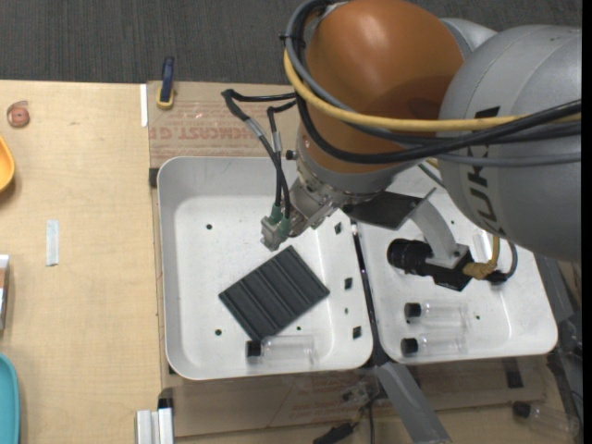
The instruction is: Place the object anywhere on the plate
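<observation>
I'm hanging over the left bin [185, 276], fingers [276, 232] just above the dark ribbed plate [275, 291] lying flat inside it, though whether they're clenched or released I cannot tell.

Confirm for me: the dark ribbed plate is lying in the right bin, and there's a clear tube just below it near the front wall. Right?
Not quite. The camera view shows the dark ribbed plate lying in the left bin, not the right one. The rest holds: a clear tube lies just below it near the front wall.
</observation>
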Controlling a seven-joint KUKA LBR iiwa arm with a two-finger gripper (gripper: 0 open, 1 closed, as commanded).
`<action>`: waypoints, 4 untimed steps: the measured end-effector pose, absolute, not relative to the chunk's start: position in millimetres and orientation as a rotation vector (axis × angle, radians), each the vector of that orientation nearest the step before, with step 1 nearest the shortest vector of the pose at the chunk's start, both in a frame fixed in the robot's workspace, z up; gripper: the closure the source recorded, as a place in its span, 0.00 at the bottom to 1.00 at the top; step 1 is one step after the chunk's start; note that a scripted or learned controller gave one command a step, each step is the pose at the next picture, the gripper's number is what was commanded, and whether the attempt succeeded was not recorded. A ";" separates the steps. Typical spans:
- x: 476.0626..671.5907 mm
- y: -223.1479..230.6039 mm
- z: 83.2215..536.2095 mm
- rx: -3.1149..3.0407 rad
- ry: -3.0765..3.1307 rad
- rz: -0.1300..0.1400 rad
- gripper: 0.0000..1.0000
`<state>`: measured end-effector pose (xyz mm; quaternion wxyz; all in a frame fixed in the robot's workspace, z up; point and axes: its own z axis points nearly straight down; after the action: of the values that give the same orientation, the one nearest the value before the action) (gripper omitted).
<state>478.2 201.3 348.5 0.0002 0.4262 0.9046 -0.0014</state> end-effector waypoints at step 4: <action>515.2 221.4 354.6 1.874 2.519 -0.012 1.00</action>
<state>515.2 221.4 354.6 0.0007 0.5968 0.8023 -0.0038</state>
